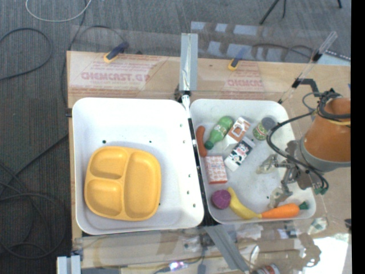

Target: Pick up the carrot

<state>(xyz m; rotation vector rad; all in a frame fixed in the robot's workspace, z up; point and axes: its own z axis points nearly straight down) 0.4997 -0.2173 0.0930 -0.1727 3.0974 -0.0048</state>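
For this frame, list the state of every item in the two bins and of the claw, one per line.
Orange carrot with green top: lying flat, right bin's near edge, not gripped.
Yellow banana: lying beside carrot.
Purple round fruit: resting.
Green plastic bottle: on its side.
Small red box: flat.
Yellow compartment tray: upright in left bin.
Claw: just above carrot, holding nothing.

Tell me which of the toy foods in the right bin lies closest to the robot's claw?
The carrot, orange with a green tip, lies along the bin's near edge just below the gripper. The banana, purple fruit and green bottle lie farther left.
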